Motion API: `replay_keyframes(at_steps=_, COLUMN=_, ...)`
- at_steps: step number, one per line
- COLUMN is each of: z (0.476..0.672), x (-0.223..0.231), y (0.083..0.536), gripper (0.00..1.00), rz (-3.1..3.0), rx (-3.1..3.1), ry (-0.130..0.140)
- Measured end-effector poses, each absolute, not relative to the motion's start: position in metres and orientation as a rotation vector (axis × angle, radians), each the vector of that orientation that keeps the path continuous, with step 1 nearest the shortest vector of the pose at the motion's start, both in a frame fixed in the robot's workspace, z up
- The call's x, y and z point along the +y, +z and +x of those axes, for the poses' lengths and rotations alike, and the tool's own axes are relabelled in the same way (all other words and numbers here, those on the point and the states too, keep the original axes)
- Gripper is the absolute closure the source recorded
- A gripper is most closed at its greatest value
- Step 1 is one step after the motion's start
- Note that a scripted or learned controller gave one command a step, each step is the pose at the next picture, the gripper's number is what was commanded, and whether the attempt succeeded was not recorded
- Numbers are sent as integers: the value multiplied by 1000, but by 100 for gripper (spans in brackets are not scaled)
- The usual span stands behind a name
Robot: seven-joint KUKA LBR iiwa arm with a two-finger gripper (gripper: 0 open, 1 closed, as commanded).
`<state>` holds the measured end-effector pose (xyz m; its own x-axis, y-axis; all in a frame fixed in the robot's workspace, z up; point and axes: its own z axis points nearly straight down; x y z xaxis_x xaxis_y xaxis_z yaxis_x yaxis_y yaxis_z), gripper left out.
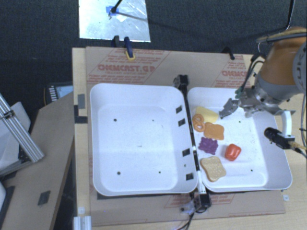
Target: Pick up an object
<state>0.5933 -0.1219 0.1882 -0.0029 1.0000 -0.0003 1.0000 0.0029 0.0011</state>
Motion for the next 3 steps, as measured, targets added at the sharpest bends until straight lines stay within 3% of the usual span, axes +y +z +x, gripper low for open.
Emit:
replay_keyframes(at_steps=1, z=561, x=-138, y=168, gripper=0, rz=2223, rx=2221, ry=-3)
replay_keyframes(at_steps=2, z=538, x=-115, y=82, gripper=0, rz=2222, rx=2221, ry=2)
replay_keyframes(at_steps=3, z=488, x=-147, y=87, gripper=0, rz=2220, rx=2215, ry=5)
